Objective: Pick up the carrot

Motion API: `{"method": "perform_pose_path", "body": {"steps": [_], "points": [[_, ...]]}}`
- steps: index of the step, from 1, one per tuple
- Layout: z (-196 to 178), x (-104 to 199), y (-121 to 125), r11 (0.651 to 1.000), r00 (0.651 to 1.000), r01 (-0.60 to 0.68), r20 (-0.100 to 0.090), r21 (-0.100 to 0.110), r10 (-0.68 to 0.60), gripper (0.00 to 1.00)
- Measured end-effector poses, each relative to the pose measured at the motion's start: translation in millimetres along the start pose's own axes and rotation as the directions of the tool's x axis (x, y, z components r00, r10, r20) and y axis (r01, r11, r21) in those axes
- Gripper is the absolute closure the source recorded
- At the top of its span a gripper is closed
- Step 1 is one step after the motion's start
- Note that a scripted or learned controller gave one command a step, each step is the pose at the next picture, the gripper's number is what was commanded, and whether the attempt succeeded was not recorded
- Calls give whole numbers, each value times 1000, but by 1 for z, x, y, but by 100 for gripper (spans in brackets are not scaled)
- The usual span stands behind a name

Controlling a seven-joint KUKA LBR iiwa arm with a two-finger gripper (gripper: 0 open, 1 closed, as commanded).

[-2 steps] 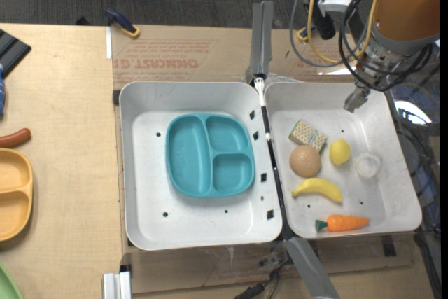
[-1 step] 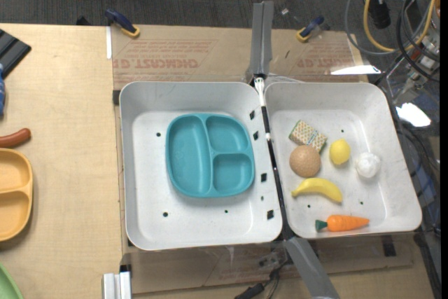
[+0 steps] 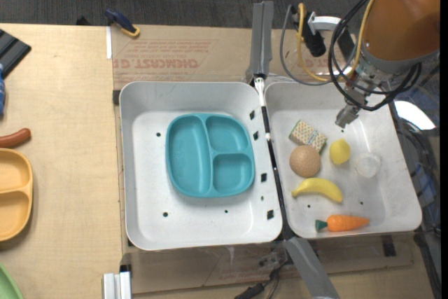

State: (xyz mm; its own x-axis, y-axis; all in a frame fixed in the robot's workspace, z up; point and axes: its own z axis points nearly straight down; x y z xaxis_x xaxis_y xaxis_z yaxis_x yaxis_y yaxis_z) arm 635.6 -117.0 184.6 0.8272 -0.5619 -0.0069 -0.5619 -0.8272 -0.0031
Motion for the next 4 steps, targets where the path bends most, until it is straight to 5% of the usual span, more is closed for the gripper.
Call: {"method": "perform_pose_path", "body": {"steps": [1,2,3,4], "points": [[-76,35,73,992,992,-127,-5,2,127,100],[-6,-44,-21,990,990,-139,-1,0,139,100],[-129,-35,69,984,984,-176,-4,2,176,100],[-18,-26,69,996,996,91,-2,-1,-91,100]]}}
